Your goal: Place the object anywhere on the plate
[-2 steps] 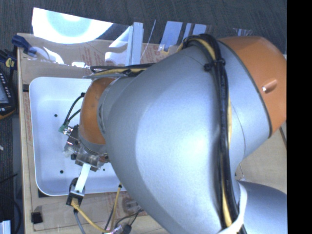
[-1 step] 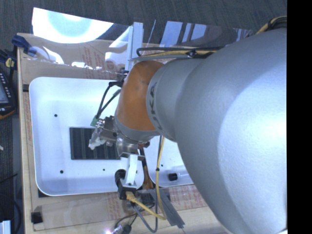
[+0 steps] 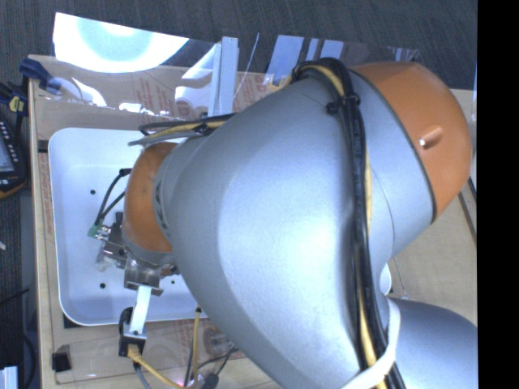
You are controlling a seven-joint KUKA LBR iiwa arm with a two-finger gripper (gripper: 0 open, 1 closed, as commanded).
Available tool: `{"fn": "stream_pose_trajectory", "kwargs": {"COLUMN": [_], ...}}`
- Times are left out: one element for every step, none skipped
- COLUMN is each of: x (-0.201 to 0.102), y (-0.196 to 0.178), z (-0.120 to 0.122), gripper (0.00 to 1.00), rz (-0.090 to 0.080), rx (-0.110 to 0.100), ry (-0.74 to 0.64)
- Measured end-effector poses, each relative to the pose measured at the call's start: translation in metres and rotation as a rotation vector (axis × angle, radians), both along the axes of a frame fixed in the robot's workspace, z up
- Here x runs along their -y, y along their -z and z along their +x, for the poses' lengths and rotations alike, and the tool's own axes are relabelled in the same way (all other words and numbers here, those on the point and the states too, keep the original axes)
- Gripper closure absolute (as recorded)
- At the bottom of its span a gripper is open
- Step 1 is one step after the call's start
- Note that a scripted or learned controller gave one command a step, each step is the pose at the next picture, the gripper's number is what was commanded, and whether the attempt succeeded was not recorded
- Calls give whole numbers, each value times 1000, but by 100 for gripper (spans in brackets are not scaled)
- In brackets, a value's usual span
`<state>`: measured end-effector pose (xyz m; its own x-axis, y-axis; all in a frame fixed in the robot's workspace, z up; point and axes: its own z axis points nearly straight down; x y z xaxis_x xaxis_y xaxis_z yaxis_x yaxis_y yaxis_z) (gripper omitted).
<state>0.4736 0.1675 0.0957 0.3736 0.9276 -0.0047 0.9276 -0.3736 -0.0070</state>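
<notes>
The grey arm (image 3: 308, 233) sprawls across the middle and right, blocking nearly everything there. Open room is down in the left bin (image 3: 69, 217): bare white floor along its left wall and far-left corner. The tool (image 3: 122, 254) hangs over the bin's near part, loose black cables (image 3: 113, 193) looping beside it. Beyond the bin's far wall, upright clear panels (image 3: 227, 71) close off that side.
</notes>
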Motion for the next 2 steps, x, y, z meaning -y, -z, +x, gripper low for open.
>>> {"fn": "stream_pose_trajectory", "kwargs": {"x": [8, -50], "y": [-134, -152], "z": [2, 2], "gripper": [100, 100], "rz": [1, -2], "rx": [6, 9], "ry": [542, 656]}}
